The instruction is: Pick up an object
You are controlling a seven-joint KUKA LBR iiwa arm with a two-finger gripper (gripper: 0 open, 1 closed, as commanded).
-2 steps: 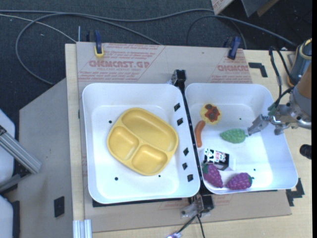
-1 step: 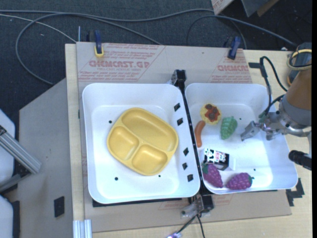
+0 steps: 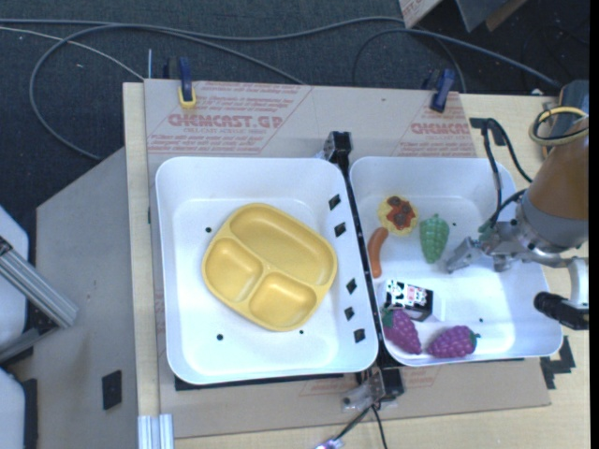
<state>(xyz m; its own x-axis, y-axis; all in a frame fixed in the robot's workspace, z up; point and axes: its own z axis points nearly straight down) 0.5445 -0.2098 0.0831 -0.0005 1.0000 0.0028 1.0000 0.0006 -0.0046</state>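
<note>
The right bin (image 3: pixel 487 181) holds several toy foods. A small pizza slice (image 3: pixel 400 213) lies at the back, with a green vegetable (image 3: pixel 433 238) beside it and an orange sausage (image 3: pixel 376 250) to its left. A black-and-white carton (image 3: pixel 409 297) sits mid-bin, and two purple grape bunches (image 3: pixel 403 331) (image 3: pixel 453 341) lie along the front wall. My gripper (image 3: pixel 477 256) hangs low over the right half of this bin, just right of the green vegetable. It is open, with nothing between its fingers.
The left bin (image 3: pixel 178 251) holds a yellow divided plate (image 3: pixel 270 265). A black divider with clips (image 3: pixel 348 241) runs between the bins. The arm's orange band (image 3: pixel 562 181) stands over the right bin's right wall. Cables trail across the dark floor behind the bench.
</note>
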